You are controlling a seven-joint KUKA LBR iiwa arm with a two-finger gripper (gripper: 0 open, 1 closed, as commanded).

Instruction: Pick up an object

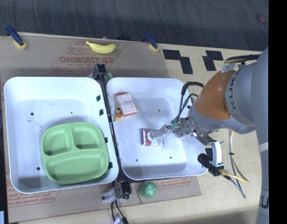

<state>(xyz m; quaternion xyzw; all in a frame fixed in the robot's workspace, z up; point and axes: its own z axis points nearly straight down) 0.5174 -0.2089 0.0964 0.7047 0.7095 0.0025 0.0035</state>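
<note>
The arm reached in from the right over the right bin [134, 174]. Its gripper [158, 135] sat low at a red and white packet [150, 137] lying flat near the bin's middle. Whether the fingers gripped the packet or stood apart could not be told. An orange and white carton [126, 104] lay toward the far left corner of the same bin. The left bin [22, 106] held a green divided tray [75, 151]. A green ball [147, 189] rested on the bench just in front of the right bin.

End effector [158, 133] down in right bin [134, 169], touching red-white packet [148, 138]; orange box [126, 104] near divider; green tray [75, 152] in left bin [15, 125].
</note>
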